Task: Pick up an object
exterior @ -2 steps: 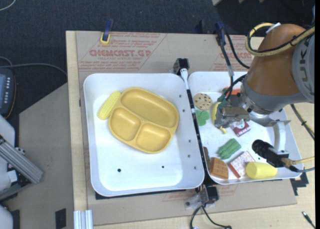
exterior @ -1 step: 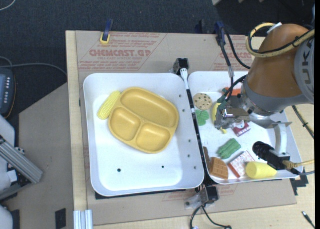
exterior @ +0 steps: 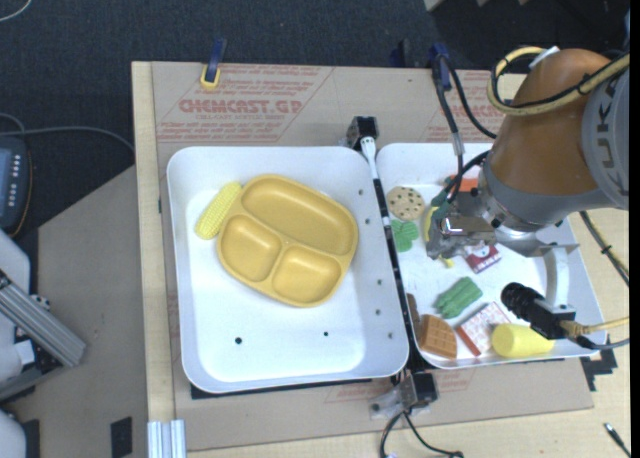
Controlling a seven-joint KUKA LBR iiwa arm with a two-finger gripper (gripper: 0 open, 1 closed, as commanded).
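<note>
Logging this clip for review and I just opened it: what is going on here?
A grey and orange robot arm reaches in from the right over the right bin, its gripper low among small toy foods: a cookie, a green piece, a waffle and a yellow piece. Nothing is visibly held between its fingers. The left bin holds a yellow divided tray with a toy corn cob lying against its edge.
</note>
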